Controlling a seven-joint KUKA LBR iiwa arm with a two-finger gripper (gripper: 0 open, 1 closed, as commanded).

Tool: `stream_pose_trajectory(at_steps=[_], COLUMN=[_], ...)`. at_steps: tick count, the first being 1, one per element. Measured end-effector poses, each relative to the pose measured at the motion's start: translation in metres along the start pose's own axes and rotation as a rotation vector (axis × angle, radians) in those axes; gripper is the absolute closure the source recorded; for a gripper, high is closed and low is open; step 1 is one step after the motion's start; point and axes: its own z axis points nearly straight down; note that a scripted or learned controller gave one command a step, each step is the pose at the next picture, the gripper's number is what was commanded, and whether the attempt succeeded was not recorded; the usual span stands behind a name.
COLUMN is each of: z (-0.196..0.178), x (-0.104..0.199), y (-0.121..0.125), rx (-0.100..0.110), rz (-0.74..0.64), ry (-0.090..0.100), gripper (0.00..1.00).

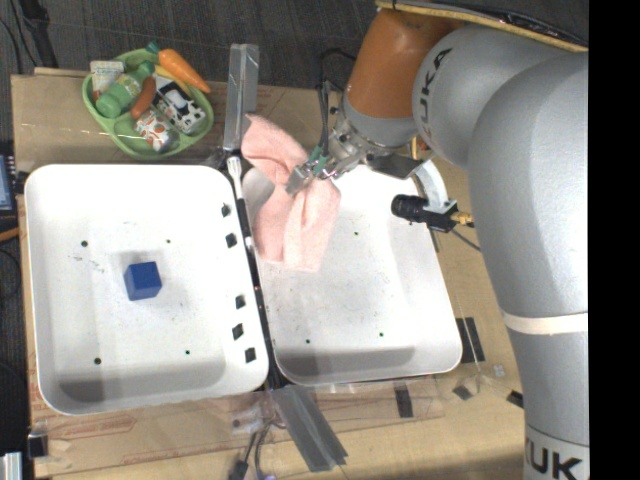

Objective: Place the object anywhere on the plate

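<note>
Pink cloth [290, 193] hangs from my fingers [305, 176], bunched where I pinch it near its upper middle and draping down over the far left part of the right bin [400, 318]. My fingers are closed on a fold of the fabric; the cloth spreads above the pinch toward the divider between the bins and trails below it onto the white floor of the bin. Its lower edge touches or lies just above the bin floor; I cannot tell which.

My arm [500, 118] comes in from the right, grey with the orange band [390, 58] just above the wrist, and it covers much of the right side of the bench [300, 103].

In the left bin [60, 268] a small blue cube [143, 279] sits alone, roughly in the middle, well apart from the cloth and from my fingers.

Beyond the left bin, on the far left corner of the bench, stands a green bowl [105, 118] heaped with small toy items, among them an orange carrot [182, 66] lying along its top rim.

I see nothing here that I can plainly call a plate.
</note>
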Motion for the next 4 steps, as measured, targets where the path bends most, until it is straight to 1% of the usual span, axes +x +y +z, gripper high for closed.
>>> stream_pose_trajectory(at_steps=[1, 2, 3, 4], z=[-0.039, -0.03, -0.041, -0.031], x=[0.0, 0.047, 0.091, 0.147], y=[0.0, -0.009, -0.015, -0.018], rx=[0.001, 0.002, 0.001, 0.002], rz=[-0.003, -0.408, -0.811, -1.071], ry=[0.001, 0.002, 0.002, 0.003], gripper=[1.0, 1.0, 1.0, 1.0])
